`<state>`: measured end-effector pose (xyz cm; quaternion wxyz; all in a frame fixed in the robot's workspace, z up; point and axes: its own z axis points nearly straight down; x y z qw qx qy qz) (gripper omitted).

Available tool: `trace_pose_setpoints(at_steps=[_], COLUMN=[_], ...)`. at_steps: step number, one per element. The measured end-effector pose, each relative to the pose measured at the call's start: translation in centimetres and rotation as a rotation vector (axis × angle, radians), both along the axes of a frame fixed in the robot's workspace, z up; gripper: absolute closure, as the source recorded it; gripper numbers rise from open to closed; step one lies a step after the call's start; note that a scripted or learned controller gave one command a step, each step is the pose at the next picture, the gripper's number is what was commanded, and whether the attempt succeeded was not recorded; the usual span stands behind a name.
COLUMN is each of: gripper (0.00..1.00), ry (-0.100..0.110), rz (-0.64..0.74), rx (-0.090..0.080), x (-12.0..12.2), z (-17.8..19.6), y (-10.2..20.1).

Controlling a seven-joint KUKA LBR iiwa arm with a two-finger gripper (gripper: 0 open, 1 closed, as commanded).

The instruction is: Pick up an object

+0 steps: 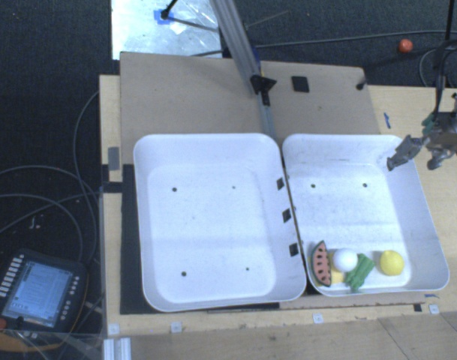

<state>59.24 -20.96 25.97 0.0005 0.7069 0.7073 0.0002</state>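
Listing by size: surface [190,96], bearing two white bins; left bin [213,216]; right bin [363,201], contents bunched in its near corner: watermelon slice [320,263], green piece [359,273], white ball [345,260], yellow lemon [392,262]; claw [419,152] over that bin's far right rim, well apart from them, grasping nothing, fingers seemingly spread; risk judged: touching items and nearby wall could foul a descent, fingers nudging neighbours or closing on none.

Claw [419,154] at the far right edge of the view, two dark fingers spread apart and pointing down-left, nothing between them.
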Motion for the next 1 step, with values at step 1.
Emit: trace_pose_setpoints(at_steps=[1], gripper=[1.00], ry=[-0.002], rz=[0.001], rx=[0.000], x=[0.04], z=[1.09], y=[0.00])
